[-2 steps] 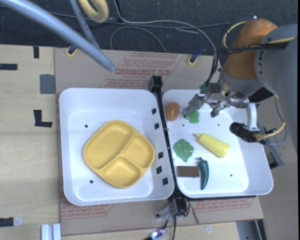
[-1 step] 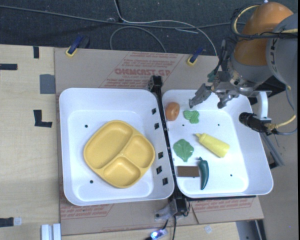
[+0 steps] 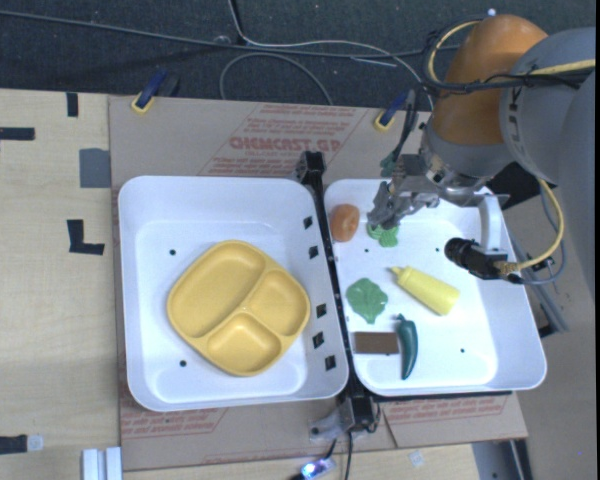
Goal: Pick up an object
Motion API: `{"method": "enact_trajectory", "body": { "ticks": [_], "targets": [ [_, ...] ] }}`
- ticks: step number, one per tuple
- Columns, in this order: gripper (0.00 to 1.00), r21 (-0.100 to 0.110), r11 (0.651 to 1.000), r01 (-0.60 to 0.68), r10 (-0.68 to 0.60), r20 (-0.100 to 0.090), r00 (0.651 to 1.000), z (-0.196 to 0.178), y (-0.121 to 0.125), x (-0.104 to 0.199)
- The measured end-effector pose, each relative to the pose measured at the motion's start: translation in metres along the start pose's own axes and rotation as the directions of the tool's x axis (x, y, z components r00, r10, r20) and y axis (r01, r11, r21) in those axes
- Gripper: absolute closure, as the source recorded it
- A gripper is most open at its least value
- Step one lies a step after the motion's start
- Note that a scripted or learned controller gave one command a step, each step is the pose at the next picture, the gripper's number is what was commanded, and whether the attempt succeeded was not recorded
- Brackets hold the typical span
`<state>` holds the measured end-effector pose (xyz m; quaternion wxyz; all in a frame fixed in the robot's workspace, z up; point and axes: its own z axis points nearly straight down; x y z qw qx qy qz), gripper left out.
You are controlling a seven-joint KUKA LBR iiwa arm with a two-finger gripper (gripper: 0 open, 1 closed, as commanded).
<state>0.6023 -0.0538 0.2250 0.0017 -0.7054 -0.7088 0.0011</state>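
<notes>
My gripper (image 3: 388,213) hangs over the back left of the right bin (image 3: 500,353). A small green piece (image 3: 385,235) sits right at its tip; I cannot tell whether it is gripped or lying on the bin floor. An orange round item (image 3: 345,221) lies just left of the gripper, against the bin wall. Nearer the front are a green leafy item (image 3: 366,299), a yellow bottle-shaped item (image 3: 427,288), a dark green pepper (image 3: 407,345) and a brown block (image 3: 376,343).
The left bin (image 3: 145,268) holds a yellow divided plate (image 3: 240,306). A black divider (image 3: 325,258) runs between the bins. The arm's grey body and orange band (image 3: 490,68) stand over the right bin's back edge, with a black cable fitting (image 3: 475,258) beside it.
</notes>
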Motion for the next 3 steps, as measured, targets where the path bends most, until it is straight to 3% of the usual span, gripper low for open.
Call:
{"method": "enact_trajectory", "body": {
  "ticks": [3],
  "targets": [
    [1.0,0.002,1.0,0.0,0.0,0.001,1.0,-0.005,-0.098,0.135]
  ]
}}
